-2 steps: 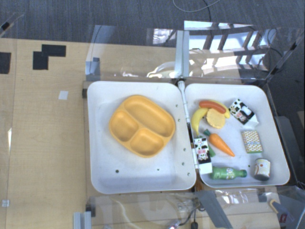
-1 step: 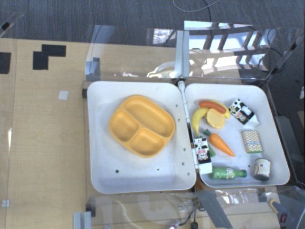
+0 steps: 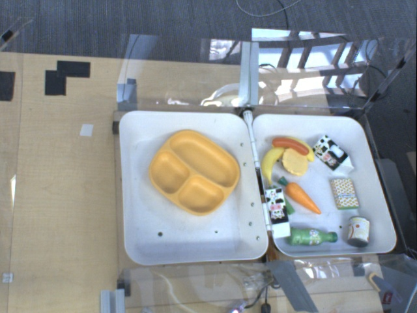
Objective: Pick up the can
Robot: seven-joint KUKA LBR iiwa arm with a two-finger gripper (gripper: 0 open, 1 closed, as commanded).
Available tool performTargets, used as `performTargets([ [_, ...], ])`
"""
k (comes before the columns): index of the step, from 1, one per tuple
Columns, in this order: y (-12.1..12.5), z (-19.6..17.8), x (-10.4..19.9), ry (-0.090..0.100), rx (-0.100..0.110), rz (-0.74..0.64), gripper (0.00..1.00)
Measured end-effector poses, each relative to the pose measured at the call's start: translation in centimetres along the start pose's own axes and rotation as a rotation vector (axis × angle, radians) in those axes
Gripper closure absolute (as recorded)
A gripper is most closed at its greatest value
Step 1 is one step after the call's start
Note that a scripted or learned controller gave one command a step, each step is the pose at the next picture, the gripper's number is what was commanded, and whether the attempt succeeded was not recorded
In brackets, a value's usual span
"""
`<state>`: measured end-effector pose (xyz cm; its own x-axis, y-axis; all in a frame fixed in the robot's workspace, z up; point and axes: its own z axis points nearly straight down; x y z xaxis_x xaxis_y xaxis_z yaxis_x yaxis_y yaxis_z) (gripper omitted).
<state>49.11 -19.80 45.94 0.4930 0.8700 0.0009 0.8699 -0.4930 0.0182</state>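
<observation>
The can (image 3: 358, 231) is small, pale with a dark label and a grey top, and stands upright in the near right corner of the right bin (image 3: 371, 150). A green bottle (image 3: 313, 237) lies on its side just to the can's left. A tan cracker box (image 3: 344, 193) lies a little behind the can.
The right bin also holds a carrot (image 3: 303, 198), a banana (image 3: 270, 163), a sausage (image 3: 291, 145), a round yellow piece (image 3: 294, 163) and two black-and-white cartons (image 3: 330, 152) (image 3: 277, 208). A yellow divided plate (image 3: 194, 171) lies in the left bin (image 3: 140, 240).
</observation>
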Motion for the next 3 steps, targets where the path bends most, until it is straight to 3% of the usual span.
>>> performTargets([
  [1,0.0,0.0,0.0,0.0,0.0,0.0,0.0],
  [2,0.3,2.4,0.2,0.0,0.013,-0.048,0.0],
  [3,0.4,1.1,0.4,0.001,0.007,-0.055,1.0],
])
